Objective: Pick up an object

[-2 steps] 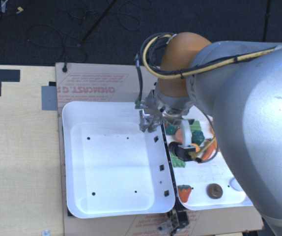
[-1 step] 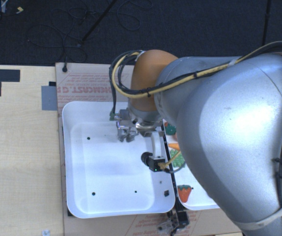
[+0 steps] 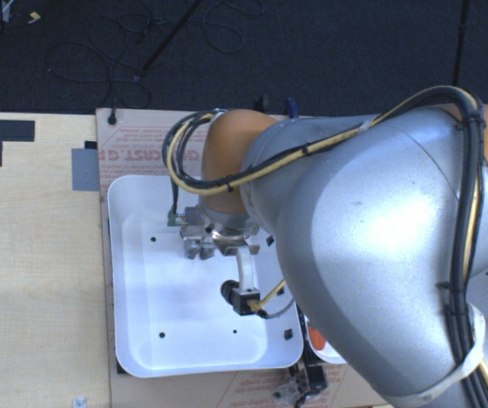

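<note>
- Since the big grey arm (image 3: 380,253) comes in from the right, it hides most of that side.
- White left bin (image 3: 129,313) is in plain sight.
- Gripper (image 3: 200,246) hangs over that bin's far middle, and I can't tell how open it is or if it's got anything.
- Small orange object (image 3: 314,339) peeks out just right of that bin, at the near end.

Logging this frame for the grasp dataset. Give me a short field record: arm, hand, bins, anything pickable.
arm: grey arm with an orange band, reaching in from the right and covering most of the right bin
hand: hand over the far half of the left bin
held: nothing seen in the hand
pickable: orange thing peeking out under the arm by the right bin's near edge; too hidden to identify
</note>
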{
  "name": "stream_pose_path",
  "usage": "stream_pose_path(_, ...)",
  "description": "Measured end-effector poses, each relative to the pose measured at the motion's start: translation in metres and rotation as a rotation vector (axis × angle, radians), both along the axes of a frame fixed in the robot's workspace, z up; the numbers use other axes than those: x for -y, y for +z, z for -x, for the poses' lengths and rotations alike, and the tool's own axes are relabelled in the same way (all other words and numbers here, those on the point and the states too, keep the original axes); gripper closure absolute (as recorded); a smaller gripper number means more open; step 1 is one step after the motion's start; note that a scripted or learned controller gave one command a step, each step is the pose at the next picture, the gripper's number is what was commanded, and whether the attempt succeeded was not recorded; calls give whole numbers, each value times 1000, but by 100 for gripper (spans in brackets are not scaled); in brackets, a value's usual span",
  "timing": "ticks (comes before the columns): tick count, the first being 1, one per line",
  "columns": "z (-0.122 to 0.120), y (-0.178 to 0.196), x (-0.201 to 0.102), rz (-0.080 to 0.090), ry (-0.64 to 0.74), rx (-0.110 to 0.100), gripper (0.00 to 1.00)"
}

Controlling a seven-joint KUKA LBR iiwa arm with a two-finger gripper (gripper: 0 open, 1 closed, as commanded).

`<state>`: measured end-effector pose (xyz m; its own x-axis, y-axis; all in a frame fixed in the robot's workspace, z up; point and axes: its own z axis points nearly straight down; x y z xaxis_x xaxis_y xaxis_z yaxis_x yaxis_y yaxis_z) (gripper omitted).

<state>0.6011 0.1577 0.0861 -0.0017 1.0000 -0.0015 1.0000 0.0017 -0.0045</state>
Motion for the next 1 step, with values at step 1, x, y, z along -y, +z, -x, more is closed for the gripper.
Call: stream_pose_path(1,-44,2,-20,-2,1,4,100)
